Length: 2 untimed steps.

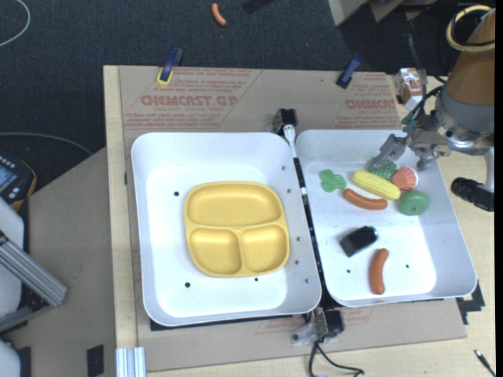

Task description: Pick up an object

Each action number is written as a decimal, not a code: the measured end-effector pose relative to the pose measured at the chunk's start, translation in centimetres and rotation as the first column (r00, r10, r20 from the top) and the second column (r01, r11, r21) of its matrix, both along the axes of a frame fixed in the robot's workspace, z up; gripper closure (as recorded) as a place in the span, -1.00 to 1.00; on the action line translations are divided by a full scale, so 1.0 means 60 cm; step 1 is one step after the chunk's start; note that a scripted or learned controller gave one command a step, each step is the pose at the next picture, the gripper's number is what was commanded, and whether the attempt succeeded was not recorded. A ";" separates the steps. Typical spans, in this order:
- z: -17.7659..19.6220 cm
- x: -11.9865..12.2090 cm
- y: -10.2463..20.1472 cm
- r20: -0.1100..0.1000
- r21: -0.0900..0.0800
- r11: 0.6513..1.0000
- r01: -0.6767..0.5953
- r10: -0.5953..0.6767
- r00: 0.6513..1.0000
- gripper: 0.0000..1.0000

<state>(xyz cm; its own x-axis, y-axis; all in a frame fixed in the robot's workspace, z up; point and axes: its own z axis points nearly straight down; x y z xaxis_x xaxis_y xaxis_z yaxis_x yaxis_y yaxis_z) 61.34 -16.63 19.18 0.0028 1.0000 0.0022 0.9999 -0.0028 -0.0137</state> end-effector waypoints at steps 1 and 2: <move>0.014 0.006 0.000 0.015 -0.003 1.000 -0.003 0.003 1.000 -1.00; -0.062 0.009 -0.010 0.008 -0.001 1.000 -0.002 0.002 1.000 -1.00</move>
<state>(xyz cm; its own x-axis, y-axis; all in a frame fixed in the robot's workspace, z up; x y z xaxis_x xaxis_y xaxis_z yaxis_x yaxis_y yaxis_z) 61.88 -17.22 15.46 0.0006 1.0000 0.0012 1.0000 -0.0006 -0.0061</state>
